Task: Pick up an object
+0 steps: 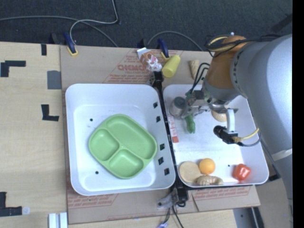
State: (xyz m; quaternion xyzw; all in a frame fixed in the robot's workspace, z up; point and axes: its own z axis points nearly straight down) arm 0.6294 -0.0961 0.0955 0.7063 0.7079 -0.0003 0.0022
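My gripper (pixel 188 109) is low over the upper left part of the right bin (pixel 251 141), with the arm's orange band (pixel 223 70) just behind it. A small green object (pixel 190 125) lies directly beneath and in front of the gripper, touching or nearly touching it. A grey round piece (pixel 177 104) sits at the gripper's left side; I cannot tell whether it belongs to the gripper. Along the bin's front edge lie an orange ball (pixel 206 166), a red object (pixel 241 172), a tan disc (pixel 188 170) and a knobbly tan piece (pixel 209 180).
The left bin (pixel 78 103) holds a green divided plate (pixel 122 145). Behind the bins lie a yellow object (pixel 171 65), a small packet (pixel 149 59) and a pale cone (pixel 194 68). A cream object (pixel 219 114) is partly hidden under the wrist. The bins' shared wall (pixel 164 127) runs close to the gripper's left.
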